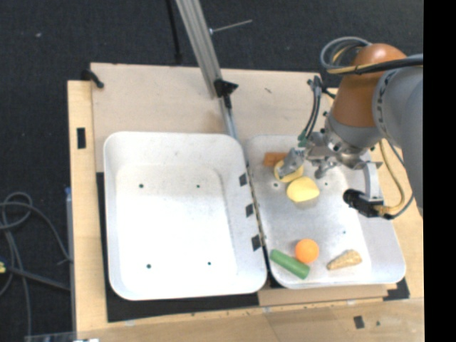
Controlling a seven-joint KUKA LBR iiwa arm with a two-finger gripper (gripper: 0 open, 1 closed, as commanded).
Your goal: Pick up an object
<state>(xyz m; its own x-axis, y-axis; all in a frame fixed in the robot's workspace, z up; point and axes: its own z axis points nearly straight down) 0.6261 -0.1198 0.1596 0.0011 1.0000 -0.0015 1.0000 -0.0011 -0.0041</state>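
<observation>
Jaws: we can't tell how they stand; the gripper (294, 164) sits low over the upper part of the right bin (370, 262), its metal parts overlapping a yellow lemon-like piece (303, 189) just below it; we see contact or near-contact with the piece's top edge, but we can't confirm anything between the fingers. Just left of the gripper we see a small orange-brown block (272, 159) near the bin's top-left corner, partly hidden. Lower in the same bin: a small orange ball (307, 250); a green cylinder (289, 263) lying tilted just beside it on the left, close to the bin's front-left edge; a tan wedge-shaped piece (344, 260) to the ball's right, apart from it. We see the arm (367, 98) coming in from the right, its orange band above the wrist, cables looping around it. Left bin (121, 155) lies beside the right one, edges touching along the middle. A slanted aluminium rail (199, 38) stands behind the bins.
</observation>
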